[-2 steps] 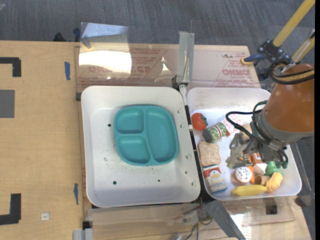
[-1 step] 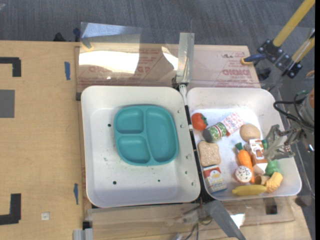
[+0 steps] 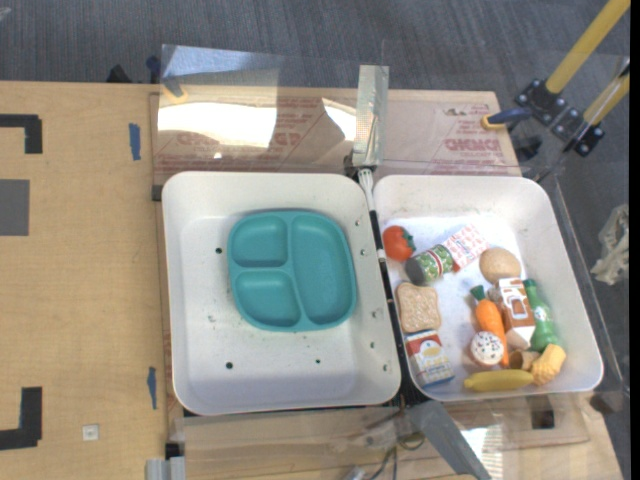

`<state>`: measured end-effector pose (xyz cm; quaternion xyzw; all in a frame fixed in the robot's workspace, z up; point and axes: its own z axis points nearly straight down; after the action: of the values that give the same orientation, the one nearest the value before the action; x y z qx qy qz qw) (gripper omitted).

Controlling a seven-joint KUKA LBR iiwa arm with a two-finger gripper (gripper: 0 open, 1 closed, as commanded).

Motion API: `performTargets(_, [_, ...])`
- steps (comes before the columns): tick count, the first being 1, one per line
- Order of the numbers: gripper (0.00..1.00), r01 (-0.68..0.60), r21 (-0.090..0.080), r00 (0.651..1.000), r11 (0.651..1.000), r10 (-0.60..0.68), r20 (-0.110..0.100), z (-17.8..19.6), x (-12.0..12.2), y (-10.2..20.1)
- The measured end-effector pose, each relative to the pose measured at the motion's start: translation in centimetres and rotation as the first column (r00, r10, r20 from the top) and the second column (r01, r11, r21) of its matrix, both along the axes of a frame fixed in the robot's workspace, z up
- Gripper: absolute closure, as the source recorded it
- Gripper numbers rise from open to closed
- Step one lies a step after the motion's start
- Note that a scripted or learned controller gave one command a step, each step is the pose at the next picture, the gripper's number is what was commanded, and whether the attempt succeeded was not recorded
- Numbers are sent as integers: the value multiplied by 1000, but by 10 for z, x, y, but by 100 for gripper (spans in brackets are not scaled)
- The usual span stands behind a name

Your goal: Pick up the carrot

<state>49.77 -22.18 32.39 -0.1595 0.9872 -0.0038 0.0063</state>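
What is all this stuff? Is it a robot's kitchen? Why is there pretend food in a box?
It does look like a play kitchen. The one camera sits above a bench and looks down at a slant. On the bench are two shallow white bins side by side. The left bin has a teal plate with three compartments in it. The right bin is full of toy food: a small orange carrot with a green top, a slice of bread, a tomato, a yellow banana near the front and a green bottle, plus some little packets. A robot arm is meant to reach in from the right and pick up the carrot. In this picture the carrot lies in its bin among the other toys, with nothing holding it.
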Motion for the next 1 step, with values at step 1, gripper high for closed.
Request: performTargets(1, [100, -321, 8, 947, 947, 321, -12, -101, 6, 0])
